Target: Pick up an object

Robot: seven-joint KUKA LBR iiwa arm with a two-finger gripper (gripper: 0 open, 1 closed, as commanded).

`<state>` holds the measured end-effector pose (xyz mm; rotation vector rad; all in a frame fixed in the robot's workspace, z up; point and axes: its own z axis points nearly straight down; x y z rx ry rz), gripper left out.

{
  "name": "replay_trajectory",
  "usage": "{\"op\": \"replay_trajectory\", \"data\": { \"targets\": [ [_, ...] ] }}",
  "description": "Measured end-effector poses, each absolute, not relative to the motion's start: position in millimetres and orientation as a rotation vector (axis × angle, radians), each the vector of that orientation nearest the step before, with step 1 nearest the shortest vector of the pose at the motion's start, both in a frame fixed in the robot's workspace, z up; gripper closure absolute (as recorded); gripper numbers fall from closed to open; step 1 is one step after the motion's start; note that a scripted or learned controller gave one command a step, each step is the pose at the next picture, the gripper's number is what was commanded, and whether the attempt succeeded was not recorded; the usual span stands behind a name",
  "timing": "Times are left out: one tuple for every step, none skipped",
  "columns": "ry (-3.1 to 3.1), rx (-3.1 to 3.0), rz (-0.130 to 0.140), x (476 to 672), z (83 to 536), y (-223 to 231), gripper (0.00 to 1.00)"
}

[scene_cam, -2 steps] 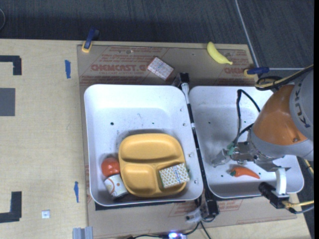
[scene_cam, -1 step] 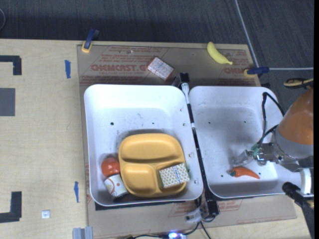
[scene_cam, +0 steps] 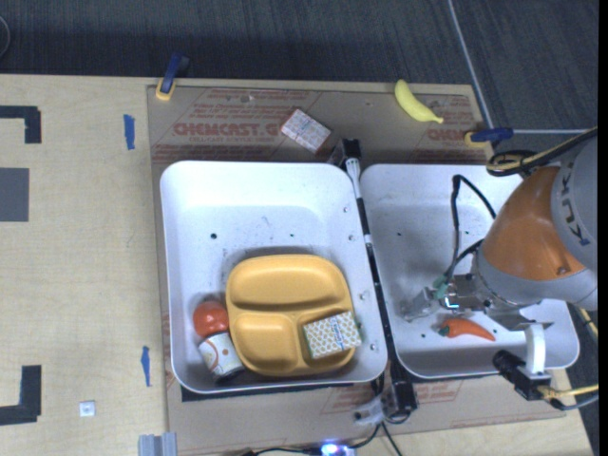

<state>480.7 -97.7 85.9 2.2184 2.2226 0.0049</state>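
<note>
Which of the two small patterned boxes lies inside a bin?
The box on the yellow tray in the left bin; the other box lies outside, behind the bins.

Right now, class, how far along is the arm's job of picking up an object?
Done: the grey arm has reached into the right white bin. In hand: its gripper sits low beside the small orange carrot-shaped toy. Left: gripping and lifting; the toy lies on the bin floor, not visibly between the fingers.

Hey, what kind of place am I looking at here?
Probably a robot grasping lab: two white bins of toy items on a taped bench, a yellow tray in one, and the arm over the other.
</note>
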Motion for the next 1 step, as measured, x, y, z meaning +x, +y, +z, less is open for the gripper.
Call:
{"op": "replay_trajectory", "data": {
  "targets": [
    [2.22,2.216,0.008,482.0,96.0,-97.8,1.0]
  ]
}}
